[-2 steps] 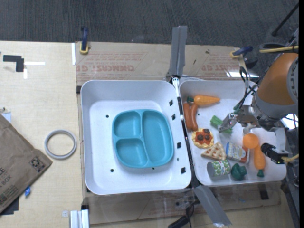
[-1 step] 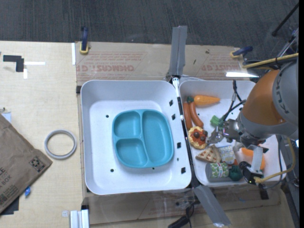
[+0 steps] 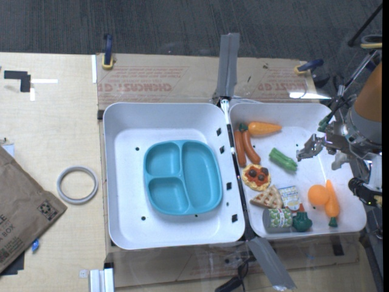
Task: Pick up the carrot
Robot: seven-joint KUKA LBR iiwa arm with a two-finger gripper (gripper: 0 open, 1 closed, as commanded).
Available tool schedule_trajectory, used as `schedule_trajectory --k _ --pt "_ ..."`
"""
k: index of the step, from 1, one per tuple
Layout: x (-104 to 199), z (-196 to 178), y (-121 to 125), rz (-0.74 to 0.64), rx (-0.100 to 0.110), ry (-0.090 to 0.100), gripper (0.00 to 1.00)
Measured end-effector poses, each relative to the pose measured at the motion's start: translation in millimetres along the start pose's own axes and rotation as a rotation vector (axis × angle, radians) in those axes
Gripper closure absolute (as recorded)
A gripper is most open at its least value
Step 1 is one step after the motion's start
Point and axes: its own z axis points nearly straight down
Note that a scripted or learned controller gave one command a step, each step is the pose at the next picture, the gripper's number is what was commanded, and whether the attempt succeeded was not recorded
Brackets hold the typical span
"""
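**Orange carrot untouched, gripper poised to its lower right**

Orange and tapered, with a green stub at its left end, the carrot (image 3: 265, 127) lies flat near the upper left corner of the right bin (image 3: 304, 119), just above the two sausages (image 3: 246, 148). The gripper (image 3: 309, 148) hangs over the middle right of that bin, to the right of the green vegetable (image 3: 283, 159) and apart from the carrot. I cannot tell from this slant whether it is open or closed, and nothing shows in its grasp.

I judge the task to be at the approach step, with the pick not yet begun. The next move calls for travel up and to the left in the frame, then a descent with the jaws set across the carrot's narrow width. The bin wall and the sausages sit close by, so there is little room for error.

A second long orange piece (image 3: 332, 202) with a green end lies at the lower right beside a round orange fruit (image 3: 317, 194). It could be mistaken for the target.

The right bin also holds a small round pizza (image 3: 256, 176), a wedge-shaped slice (image 3: 268, 198), a little carton (image 3: 289, 194), a can (image 3: 278, 219) and broccoli (image 3: 302, 222). The left bin (image 3: 121, 181) holds a teal divided plate (image 3: 182, 177).
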Motion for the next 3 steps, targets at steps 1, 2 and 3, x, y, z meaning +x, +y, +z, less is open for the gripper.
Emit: schedule_trajectory --k 1,2,3 --pt "-55.2 75.6 -38.6 0.010 0.002 0.001 0.00" --pt "-13.7 98.1 -26.0 0.007 -0.006 0.002 0.00" --pt "-12.8 88.4 -24.6 0.008 -0.009 0.004 1.00"
